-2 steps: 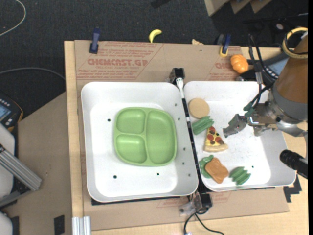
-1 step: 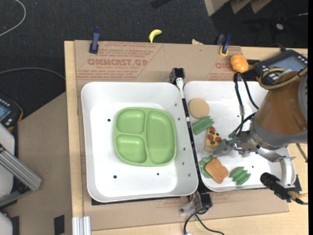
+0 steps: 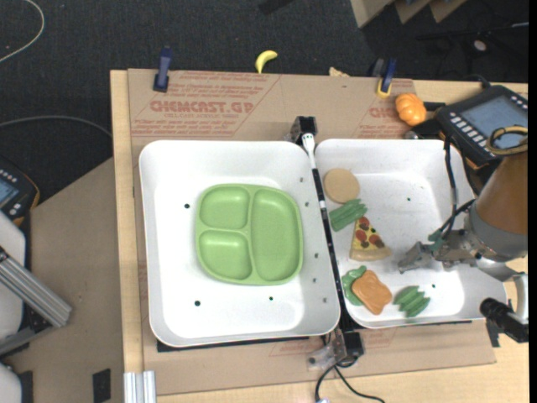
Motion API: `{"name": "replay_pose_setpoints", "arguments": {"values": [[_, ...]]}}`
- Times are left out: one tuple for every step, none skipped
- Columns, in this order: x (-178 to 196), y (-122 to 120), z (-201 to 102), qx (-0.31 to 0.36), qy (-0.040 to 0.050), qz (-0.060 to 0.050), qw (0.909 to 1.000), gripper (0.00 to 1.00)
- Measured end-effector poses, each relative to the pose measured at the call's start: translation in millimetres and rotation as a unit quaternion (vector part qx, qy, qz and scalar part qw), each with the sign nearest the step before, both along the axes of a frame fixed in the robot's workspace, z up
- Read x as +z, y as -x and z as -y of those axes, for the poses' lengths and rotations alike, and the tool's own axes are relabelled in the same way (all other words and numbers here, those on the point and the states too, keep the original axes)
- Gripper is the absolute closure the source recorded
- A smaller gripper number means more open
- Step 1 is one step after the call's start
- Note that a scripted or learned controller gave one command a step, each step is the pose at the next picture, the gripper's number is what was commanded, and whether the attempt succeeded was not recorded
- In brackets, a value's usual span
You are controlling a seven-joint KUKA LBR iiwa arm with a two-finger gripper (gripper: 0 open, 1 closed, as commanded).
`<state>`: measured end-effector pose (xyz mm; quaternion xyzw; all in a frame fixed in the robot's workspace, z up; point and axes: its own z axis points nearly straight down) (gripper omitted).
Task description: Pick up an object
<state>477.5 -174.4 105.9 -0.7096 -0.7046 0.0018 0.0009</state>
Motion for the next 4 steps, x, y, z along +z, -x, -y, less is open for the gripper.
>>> {"name": "replay_pose_setpoints", "arguments": {"values": [[152.1, -3.6, 54.4, 0.001, 0.0051, 0.011, 0.9999, 0.00], [1.6, 1.3, 30.2, 0.004, -0.0040, -0.005, 1.0000, 0.00], [171.8, -7.9, 38.0, 0.005, 0.0035, 0.011, 0.9999, 0.00], [2.7, 2.0, 14.7, 0.004, -0.0042, -0.006, 1.0000, 0.00]]}}
